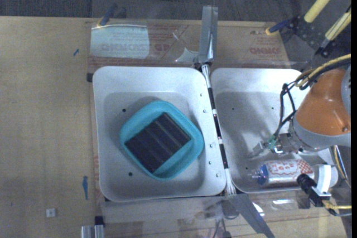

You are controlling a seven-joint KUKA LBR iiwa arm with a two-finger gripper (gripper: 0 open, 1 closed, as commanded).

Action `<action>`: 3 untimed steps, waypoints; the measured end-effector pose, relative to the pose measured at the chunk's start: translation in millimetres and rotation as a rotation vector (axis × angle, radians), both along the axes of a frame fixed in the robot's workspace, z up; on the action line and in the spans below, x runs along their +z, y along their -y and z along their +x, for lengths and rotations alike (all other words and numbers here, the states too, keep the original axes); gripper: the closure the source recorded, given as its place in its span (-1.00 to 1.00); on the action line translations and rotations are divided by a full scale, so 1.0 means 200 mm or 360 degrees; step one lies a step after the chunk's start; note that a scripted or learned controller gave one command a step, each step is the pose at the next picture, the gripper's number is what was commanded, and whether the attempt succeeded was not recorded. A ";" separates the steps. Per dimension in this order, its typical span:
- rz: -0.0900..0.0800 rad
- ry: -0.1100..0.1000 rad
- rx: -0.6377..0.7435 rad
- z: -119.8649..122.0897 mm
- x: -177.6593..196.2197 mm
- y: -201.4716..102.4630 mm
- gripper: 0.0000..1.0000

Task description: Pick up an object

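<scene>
- The tube (281, 169) lies in the right bin (245, 86), near its front wall, under the arm (323, 108)
- It cannot be told if the jaws are open or closed
- The arm should drop straight over the tube's middle

Teal square dish (162, 139) with dark ribbed insert, flat in left bin. Red-and-white tube (281, 169), blue-capped, lying sideways at right bin's near edge.

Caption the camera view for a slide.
KUKA arm's pincer low in the right bin, near a tube; teal container left.
</scene>
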State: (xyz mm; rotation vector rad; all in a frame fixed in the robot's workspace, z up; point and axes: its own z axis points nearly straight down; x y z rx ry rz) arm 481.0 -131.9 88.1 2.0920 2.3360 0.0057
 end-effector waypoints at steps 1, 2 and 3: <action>-0.0002 0.0004 -0.0110 0.21 0.00 0.14 -1.00; -0.0002 -0.0001 0.0044 0.66 0.00 0.19 -1.00; -0.0002 -0.0005 0.0076 0.94 -0.01 0.18 -1.00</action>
